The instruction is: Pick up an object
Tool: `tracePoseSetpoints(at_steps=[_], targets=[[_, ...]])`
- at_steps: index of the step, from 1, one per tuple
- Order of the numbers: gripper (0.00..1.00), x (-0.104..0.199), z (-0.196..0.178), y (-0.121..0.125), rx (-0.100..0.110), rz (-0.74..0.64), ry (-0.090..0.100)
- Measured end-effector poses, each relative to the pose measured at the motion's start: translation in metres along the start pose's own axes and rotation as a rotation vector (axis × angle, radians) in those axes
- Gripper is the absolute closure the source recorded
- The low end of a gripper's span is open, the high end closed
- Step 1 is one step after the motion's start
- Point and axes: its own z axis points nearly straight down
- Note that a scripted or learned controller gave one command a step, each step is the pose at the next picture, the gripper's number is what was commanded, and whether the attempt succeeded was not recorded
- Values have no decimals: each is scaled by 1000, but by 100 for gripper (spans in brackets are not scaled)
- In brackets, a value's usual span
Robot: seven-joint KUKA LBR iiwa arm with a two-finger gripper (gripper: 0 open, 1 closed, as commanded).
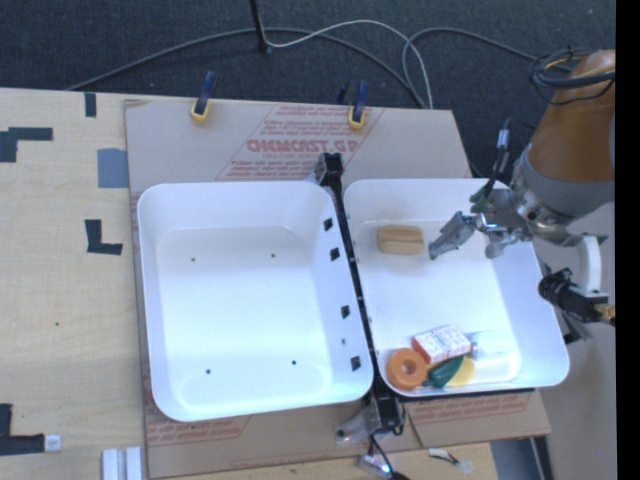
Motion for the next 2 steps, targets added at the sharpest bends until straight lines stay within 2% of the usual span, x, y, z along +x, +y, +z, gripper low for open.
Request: tracePoseSetpoints(at_steps=[1, 2], targets=[[0, 25, 166, 30, 9, -2, 1], [0, 35, 159, 89, -1, -2, 0]])
